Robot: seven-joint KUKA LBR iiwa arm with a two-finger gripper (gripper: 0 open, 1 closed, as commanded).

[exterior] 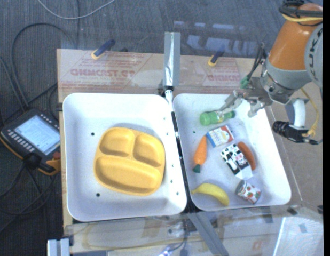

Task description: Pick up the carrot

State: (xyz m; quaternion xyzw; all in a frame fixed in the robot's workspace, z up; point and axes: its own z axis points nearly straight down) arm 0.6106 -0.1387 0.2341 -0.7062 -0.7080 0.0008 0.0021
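The yellow plastic compartment tray (130, 160) fills the far bin. The two-finger gripper (241, 103), fingers spread and empty, hovers over the near bin's rear. The orange toy carrot (200, 152) lies diagonally below it, untouched; a green bottle (215, 117) sits between them, likely obstructing.

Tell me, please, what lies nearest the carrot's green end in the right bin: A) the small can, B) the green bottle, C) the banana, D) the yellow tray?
C: the carrot lies with its green end pointing down the camera view, and the banana sits just below that end, closer than anything else in the right bin.
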